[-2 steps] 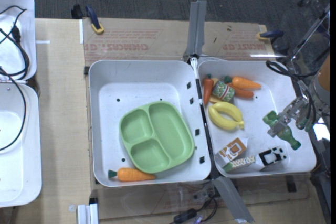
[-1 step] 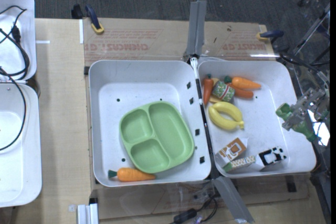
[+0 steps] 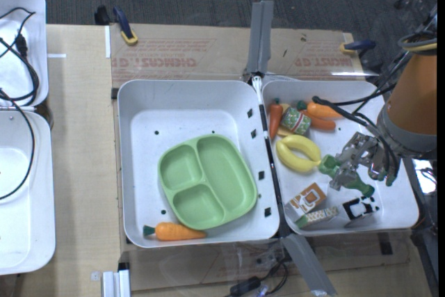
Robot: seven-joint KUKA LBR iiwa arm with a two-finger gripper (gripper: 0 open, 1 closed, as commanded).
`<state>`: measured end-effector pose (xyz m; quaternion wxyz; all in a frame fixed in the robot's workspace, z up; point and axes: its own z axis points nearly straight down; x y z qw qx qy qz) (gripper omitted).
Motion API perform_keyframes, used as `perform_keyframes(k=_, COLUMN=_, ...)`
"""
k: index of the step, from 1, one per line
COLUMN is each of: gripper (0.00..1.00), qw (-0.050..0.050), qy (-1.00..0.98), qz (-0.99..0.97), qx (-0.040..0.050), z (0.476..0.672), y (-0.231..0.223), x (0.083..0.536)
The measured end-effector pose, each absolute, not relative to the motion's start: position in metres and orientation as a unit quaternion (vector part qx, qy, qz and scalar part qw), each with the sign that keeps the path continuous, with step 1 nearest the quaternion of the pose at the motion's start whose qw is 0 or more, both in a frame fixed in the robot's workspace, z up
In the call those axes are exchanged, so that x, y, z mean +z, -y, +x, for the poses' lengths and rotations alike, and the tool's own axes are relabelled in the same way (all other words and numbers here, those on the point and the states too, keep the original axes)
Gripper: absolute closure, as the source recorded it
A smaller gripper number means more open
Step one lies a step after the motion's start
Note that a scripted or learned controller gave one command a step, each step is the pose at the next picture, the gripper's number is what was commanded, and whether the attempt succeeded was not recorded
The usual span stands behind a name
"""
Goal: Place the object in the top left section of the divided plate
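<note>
The gripper [image 3: 350, 165] hangs low over the right bin [image 3: 396, 213], its metal fingers pointing down and to the left, but clutter and blur keep me from telling whether they stand apart or together, or whether anything sits between them. Directly under and just beside it lies a green toy [image 3: 345, 174], touching or nearly touching the fingertips; this looks like the likeliest object of the pick, though that is a judgement. Just left of it is a banana [image 3: 299, 153], its long axis running from upper left to lower right. Beyond that, near the bin's top edge, are a strawberry-like piece [image 3: 295, 121] and two carrots [image 3: 321, 115]. Nearer the front edge sit a small box [image 3: 311, 201] and a black-and-white item [image 3: 360, 208]. The plate [image 3: 206, 181] lies in the left bin [image 3: 139, 149], well apart from the gripper and to its left across the divider between the bins. Its top left section [image 3: 179, 166] faces away from the arm, so the carry must cross the whole plate. Another carrot [image 3: 174, 231] lies just in front of the plate.
</note>
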<state>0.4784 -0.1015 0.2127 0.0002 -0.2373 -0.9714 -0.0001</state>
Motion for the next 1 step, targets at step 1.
perform_keyframes(k=1, gripper=1.00, qw=0.000, qy=0.988, qz=-0.156, qx=-0.0001, z=0.4785, y=0.0258, x=0.2093)
